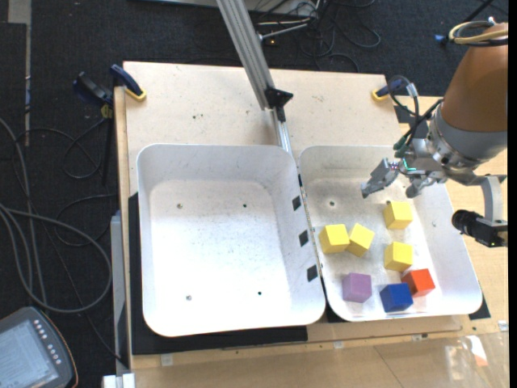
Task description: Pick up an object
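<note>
Four yellow cubes (335,237), one purple cube (356,287), one blue cube (396,297), one orange cube (420,280); two white bins (161,168).

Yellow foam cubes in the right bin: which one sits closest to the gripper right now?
The yellow foam cube farthest up the right white bin, just below the two-finger gripper. The other three yellow cubes lie lower, nearer the purple, blue and orange ones.

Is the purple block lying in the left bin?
No. The purple block lies in the right bin, near its front edge beside the blue block.
</note>
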`<state>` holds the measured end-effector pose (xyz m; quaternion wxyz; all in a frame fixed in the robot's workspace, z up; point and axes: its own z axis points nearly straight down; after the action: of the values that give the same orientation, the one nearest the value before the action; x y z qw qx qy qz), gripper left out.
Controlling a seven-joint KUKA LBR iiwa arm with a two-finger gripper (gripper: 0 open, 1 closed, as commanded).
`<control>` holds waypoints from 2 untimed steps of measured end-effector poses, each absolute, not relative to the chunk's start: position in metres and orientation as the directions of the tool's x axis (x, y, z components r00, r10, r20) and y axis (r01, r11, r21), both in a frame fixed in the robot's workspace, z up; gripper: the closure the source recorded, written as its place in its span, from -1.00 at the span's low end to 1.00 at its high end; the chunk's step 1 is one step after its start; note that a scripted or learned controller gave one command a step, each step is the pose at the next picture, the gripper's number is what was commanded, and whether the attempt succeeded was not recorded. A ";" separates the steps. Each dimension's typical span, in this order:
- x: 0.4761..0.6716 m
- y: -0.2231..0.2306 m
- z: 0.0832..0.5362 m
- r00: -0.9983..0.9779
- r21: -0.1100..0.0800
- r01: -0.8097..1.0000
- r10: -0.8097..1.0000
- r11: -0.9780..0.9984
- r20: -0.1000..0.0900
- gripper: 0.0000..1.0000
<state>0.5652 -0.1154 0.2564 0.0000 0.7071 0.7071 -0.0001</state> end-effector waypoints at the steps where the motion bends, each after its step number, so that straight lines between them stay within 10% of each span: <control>1: 0.557 -0.115 0.209 0.001 -0.004 1.000 1.000 -0.001 0.000 -1.00; 2: 0.560 -0.111 0.164 0.000 -0.005 1.000 1.000 0.000 0.001 -1.00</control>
<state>0.5596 -0.1109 0.1643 -0.0021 0.7072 0.7070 -0.0015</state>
